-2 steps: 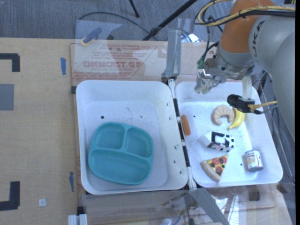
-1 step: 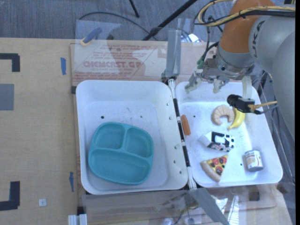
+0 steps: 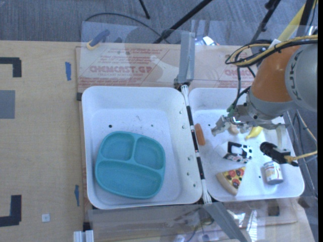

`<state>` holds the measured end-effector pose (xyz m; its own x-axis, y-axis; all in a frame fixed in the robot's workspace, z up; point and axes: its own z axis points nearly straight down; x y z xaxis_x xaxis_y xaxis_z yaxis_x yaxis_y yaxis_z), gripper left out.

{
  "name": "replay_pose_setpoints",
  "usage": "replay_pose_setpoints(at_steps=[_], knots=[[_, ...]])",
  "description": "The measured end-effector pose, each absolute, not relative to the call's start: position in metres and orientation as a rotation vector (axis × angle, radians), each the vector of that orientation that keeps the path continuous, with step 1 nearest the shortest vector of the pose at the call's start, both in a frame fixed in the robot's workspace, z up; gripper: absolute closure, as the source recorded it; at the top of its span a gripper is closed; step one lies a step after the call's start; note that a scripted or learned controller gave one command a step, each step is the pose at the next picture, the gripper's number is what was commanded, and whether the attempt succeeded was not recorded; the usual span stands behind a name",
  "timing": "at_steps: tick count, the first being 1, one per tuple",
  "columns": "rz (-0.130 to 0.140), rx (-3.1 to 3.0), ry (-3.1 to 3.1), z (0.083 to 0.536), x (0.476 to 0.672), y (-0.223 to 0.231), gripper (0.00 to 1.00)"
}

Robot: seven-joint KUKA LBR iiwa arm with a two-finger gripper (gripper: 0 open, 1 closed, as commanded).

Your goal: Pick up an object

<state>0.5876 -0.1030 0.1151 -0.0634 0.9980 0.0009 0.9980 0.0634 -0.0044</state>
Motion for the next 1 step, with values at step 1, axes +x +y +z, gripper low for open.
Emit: replay_pose_setpoints(at_steps=[1], knots=[[-0.004, -2.115, -2.326, 0.0856, 0.6133, -0.1230, 0.00]])
